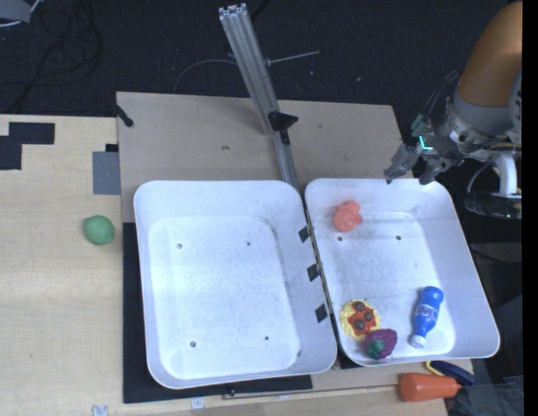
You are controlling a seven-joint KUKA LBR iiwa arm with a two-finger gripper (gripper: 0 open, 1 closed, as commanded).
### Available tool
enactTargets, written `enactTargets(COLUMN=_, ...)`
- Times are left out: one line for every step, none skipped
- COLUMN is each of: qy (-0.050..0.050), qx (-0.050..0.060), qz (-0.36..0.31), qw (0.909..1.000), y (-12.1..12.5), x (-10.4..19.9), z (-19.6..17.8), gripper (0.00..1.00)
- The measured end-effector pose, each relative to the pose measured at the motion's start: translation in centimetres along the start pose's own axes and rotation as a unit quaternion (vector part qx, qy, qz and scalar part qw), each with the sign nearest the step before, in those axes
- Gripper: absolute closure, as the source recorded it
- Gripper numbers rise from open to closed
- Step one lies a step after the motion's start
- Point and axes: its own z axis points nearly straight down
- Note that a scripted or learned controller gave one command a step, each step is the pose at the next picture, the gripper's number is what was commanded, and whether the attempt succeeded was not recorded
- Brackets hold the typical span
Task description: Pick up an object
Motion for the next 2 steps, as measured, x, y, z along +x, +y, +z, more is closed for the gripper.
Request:
enactTargets(qy=0.0, qx=0.0, qz=0.0, qw=1.0, y=0.0, x=0.0, z=0.0, gripper=0.0)
enactTargets(qy=0.0, qx=0.003, qz=0.0, qw=1.0, y=0.0, x=0.2, z=6.4, gripper=0.0)
